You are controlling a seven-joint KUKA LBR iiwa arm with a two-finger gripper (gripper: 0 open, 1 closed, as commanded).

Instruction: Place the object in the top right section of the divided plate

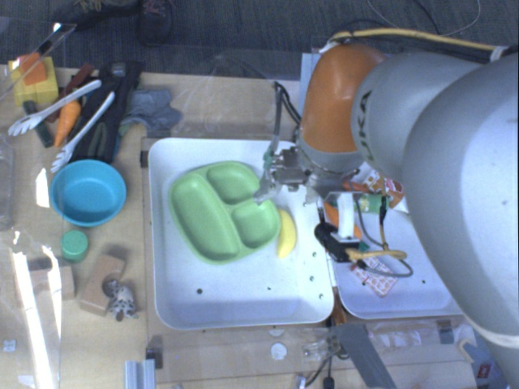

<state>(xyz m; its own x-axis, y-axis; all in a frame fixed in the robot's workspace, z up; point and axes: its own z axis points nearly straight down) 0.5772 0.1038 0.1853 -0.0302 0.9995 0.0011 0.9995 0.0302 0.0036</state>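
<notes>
Overhead, the arm (422,128) bends down, gripper (266,191) at the green plate's (219,213) right rim.

1. The divided plate (220,211) is pale green with rounded corners and raised ridges that split it into three sections: one long section along its left side and two smaller ones on its right. It lies flat in the left white bin, turned at a slant, right side up.
2. The banana (286,232) is small, yellow and gently curved. It lies on the bin floor just outside the plate's right edge, touching or nearly touching the rim beside the lower right section, its length running roughly up and down the view.
</notes>
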